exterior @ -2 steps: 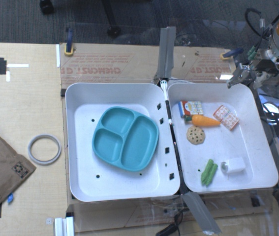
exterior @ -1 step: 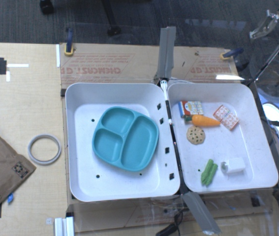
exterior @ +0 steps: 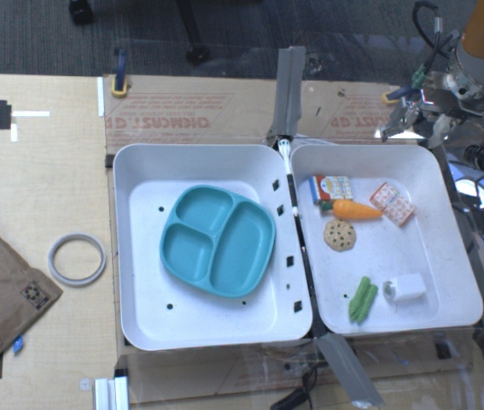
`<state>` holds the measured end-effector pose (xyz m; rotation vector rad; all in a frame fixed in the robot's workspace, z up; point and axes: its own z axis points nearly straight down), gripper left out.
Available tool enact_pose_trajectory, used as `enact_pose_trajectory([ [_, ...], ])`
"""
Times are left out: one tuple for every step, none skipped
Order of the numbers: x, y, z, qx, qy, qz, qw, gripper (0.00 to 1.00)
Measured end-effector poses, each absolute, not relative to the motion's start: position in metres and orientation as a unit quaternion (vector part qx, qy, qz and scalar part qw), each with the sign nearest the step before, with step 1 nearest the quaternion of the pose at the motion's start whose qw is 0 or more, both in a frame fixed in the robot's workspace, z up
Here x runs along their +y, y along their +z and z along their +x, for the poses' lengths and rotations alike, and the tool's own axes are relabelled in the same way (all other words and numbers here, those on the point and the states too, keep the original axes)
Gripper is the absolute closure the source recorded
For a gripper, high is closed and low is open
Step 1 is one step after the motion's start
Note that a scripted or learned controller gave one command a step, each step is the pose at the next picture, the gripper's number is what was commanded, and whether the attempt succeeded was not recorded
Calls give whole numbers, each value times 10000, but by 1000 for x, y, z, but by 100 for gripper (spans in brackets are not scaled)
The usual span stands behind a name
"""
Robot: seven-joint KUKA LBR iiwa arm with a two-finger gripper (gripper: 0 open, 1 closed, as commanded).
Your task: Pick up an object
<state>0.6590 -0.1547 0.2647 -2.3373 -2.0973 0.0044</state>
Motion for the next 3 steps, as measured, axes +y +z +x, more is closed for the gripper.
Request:
enact_pose_trajectory([
  [-176,157,643,-6800,9,-7332,4,0],
  [-196,92,624,-6876,3,-7260,-1,0],
  [-197,92,624,-6877,3,-7260,-2,0],
])
